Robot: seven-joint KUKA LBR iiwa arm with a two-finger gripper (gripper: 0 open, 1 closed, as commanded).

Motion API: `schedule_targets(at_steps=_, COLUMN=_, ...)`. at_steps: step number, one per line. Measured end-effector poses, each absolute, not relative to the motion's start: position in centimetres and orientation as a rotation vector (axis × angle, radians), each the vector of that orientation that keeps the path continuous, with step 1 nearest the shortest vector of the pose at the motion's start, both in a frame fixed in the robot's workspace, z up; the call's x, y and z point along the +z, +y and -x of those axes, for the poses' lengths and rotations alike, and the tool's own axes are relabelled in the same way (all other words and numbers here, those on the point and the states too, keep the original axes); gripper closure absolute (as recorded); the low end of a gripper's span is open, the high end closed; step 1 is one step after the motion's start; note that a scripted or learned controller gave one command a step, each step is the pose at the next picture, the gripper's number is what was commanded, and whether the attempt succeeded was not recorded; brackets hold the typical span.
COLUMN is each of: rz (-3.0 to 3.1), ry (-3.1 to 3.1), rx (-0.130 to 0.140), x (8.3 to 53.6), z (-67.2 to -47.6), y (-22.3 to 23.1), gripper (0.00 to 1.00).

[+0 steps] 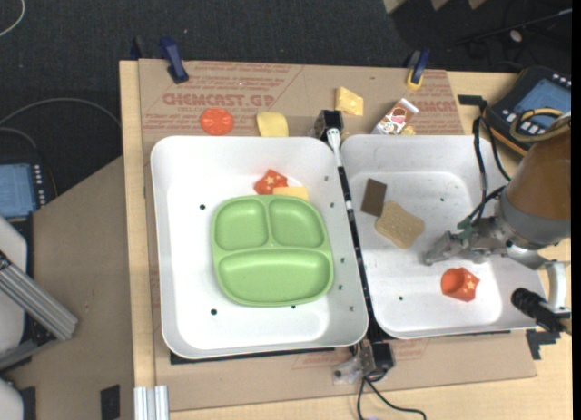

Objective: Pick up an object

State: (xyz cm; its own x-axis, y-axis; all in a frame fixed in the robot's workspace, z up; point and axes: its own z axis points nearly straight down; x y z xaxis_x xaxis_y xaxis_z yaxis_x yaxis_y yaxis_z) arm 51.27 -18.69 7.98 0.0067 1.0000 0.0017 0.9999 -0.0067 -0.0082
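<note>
Glossy white plastic bins (182,191) hold a smooth matt green plastic tray (270,250) on a cardboard-covered bench (145,101).

Even, bright overhead light. The two white bins (172,228) look nearly washed out, with soft, faint shadows under the green divided plate (270,250). The dark floor (73,10) is dim. Focus is slightly soft throughout.
</note>
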Motion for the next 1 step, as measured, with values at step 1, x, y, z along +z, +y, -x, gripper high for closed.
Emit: schedule_targets(at_steps=1, rz=2.222, ry=-2.215, rx=0.003, x=8.44, z=-47.68, y=-19.50, gripper=0.00)
